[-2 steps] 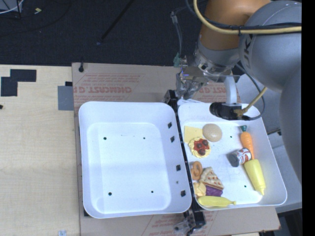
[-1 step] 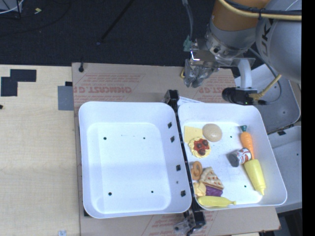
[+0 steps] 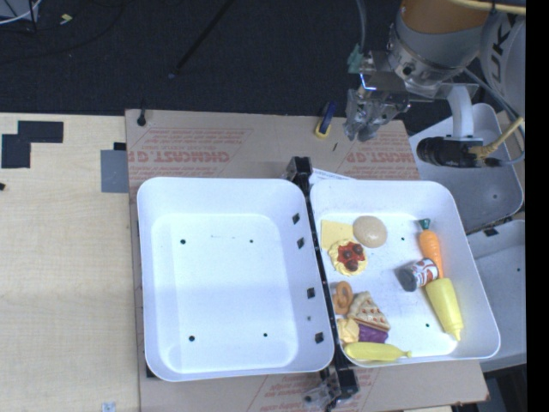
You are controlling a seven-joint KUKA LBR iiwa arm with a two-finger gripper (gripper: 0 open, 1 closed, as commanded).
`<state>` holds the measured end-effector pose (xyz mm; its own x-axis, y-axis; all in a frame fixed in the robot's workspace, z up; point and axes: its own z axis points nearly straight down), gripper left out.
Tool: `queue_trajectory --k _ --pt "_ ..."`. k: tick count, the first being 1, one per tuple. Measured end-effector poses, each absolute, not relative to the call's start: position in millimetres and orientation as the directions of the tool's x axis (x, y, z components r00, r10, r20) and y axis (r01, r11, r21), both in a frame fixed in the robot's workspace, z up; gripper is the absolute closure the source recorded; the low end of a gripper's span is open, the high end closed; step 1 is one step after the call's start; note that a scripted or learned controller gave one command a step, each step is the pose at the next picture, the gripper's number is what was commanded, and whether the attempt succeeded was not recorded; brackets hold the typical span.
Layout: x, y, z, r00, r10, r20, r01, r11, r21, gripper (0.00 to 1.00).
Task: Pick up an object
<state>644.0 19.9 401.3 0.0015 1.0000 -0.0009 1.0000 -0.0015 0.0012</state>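
Observation:
My gripper hangs high above the bench, beyond the far edge of the right bin. Nothing shows between its fingers. The right bin holds several toy foods: a tan bun on a yellow cheese slice, a small pizza with red topping, a carrot, a small can, a yellow corn-like piece, a pretzel, a sandwich wedge and a banana.
The left bin stands beside the right one, joined by a black divider. A small blue and yellow object lies on the cardboard behind the bins. Dark floor with cables lies beyond the bench.

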Motion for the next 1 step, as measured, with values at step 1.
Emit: queue_trajectory --k 1 --pt "644.1 10.8 462.1 -0.001 1.0 0.0 1.0 0.001 0.003 1.0"
